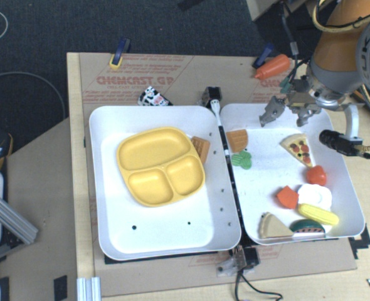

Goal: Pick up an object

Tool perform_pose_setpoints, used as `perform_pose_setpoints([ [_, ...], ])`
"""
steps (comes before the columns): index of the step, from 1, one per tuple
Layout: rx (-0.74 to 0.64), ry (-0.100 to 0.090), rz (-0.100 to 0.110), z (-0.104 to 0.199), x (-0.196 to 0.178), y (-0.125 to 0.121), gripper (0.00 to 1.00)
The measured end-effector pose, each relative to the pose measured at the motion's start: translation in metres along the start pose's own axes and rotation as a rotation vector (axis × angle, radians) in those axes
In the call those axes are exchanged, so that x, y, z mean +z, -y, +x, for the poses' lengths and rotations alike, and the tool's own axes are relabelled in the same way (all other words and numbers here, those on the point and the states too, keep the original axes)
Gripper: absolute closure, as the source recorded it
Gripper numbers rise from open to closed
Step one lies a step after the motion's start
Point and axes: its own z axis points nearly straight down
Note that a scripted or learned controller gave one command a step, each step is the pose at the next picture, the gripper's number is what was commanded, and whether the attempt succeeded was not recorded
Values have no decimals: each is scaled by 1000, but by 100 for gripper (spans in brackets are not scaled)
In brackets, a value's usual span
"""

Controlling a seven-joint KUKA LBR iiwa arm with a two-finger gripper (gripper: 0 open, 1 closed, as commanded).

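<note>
Your gripper (288,112) hangs with jaws spread and holding nothing, just above the pizza slice (298,149) in the right bin (254,231), likely lining up a grab. Most other toy foods cluster below that slice.

The desk (172,77) has a brown board top printed with red lettering along its far edge, and two shallow white bins sit on it side by side, the left bin (110,231) and the right bin (354,221) touching along their inner rims. On the bare board beyond the bins lie a small black-and-white object (152,97) near the left bin's far rim, and a blue and yellow clamp (118,54) at the far edge.
</note>
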Motion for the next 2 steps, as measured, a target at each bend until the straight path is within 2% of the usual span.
perform_pose_setpoints([
  [1,-2,2,-15,0,-9,-3,0],
  [2,-2,2,-11,-2,34,-7,0],
])
